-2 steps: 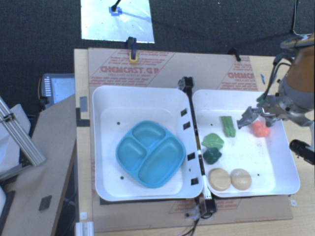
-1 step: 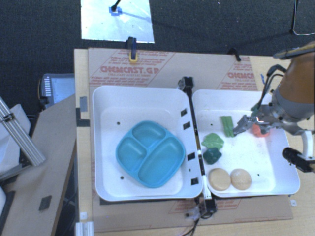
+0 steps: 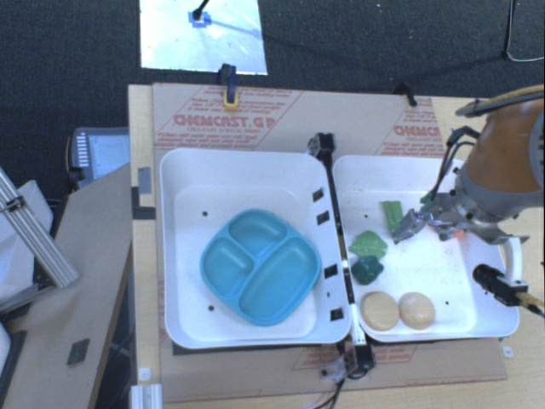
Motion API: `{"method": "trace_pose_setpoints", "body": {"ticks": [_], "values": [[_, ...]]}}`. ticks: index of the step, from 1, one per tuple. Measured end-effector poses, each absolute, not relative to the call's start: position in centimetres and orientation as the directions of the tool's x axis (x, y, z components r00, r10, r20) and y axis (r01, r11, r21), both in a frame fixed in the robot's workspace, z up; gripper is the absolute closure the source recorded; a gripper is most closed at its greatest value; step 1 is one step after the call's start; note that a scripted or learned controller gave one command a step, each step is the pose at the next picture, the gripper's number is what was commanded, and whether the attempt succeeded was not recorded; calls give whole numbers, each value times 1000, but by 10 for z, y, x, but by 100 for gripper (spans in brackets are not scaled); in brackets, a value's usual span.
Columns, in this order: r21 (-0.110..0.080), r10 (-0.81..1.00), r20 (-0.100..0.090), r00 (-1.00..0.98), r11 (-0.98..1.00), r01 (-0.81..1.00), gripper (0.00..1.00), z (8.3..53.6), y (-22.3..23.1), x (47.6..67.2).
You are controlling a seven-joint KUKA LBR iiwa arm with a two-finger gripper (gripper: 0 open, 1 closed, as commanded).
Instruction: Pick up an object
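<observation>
blue divided plate (image 3: 260,266) in white left bin (image 3: 183,186); right bin (image 3: 443,173): green strip (image 3: 392,216), two green lumps (image 3: 368,256), two tan rounds (image 3: 398,310).

The two white bins (image 3: 255,164) look like smooth, slightly glossy plastic. Well left of the hand (image 3: 419,221), the blue divided plate (image 3: 260,265) is smooth plastic with a soft sheen. The hand itself looks like dull grey metal, below the arm's glossy orange band (image 3: 507,147). Just beside it, the green block (image 3: 392,215) is matt; lower left, two beige rounds (image 3: 398,310) look matt and smooth. The worktop (image 3: 281,113) is printed brown cardboard.
</observation>
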State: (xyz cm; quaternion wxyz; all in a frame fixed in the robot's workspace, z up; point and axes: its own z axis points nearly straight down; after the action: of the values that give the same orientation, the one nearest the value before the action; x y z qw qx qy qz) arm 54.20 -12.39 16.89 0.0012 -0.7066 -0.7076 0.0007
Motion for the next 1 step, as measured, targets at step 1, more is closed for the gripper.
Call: {"method": "trace_pose_setpoints", "body": {"ticks": [1], "values": [[-3,1000,1,-1,1,1000,0,126,-127,544]]}}
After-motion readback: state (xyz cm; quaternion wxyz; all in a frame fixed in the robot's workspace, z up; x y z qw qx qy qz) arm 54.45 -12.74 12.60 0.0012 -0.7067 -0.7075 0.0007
